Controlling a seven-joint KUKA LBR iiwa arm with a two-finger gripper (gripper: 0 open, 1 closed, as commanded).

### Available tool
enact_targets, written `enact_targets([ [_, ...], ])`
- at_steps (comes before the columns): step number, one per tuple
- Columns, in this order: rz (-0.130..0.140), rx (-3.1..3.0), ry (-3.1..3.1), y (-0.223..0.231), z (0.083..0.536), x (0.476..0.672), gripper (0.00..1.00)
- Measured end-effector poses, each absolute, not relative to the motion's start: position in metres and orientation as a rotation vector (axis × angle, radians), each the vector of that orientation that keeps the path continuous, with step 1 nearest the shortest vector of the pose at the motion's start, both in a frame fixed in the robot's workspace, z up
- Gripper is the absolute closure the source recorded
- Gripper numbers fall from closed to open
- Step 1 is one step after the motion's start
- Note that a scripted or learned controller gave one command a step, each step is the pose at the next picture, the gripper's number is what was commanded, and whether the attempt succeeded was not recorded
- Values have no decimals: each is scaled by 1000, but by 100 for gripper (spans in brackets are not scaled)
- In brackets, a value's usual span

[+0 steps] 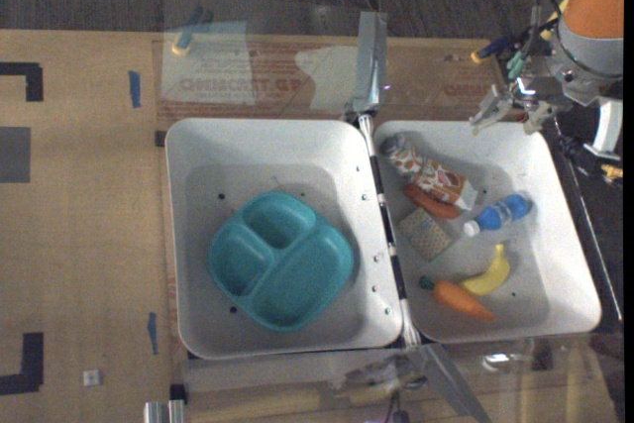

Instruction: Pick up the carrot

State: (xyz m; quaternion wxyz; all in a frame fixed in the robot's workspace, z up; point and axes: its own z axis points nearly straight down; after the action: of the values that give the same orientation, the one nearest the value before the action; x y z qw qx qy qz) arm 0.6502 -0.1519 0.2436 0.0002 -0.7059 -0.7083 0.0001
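The carrot (462, 299) lies in the right bin (570, 243), near its front edge, with its green-tipped end pointing left and its orange body slanting toward the front right. A yellow banana (489, 274) curves just beside it on the far side, close enough that the two look to be touching or nearly so.

The gripper (512, 106) hangs over the far rim of the right bin, well apart from the carrot (the whole width of the bin lies between them). Its fingers (489, 113) are spread apart, pale prongs splayed outward, and there is nothing between them; whether they touch the bin's rim cannot be told from this slant. Above them the arm's orange band (599, 0) shows at the upper right corner.

Further back in the same bin lie a small blue bottle (501, 213) with a white cap, a crumpled snack packet (426, 175) with a red-orange item just in front of it, and a grey sponge-like block (425, 235).

The left bin (188, 213) holds a teal divided plate (280, 259), resting flat. Both bins sit side by side on the tan desk (79, 213).
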Motion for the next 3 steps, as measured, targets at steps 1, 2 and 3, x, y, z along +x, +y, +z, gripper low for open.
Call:
enact_targets([
  [1,-1,-2066,-2368,-168,119,600,0],
  [2,-1,-2116,-2321,-164,185,518,0],
  [3,0,-1731,-2619,-132,154,480,0],
])
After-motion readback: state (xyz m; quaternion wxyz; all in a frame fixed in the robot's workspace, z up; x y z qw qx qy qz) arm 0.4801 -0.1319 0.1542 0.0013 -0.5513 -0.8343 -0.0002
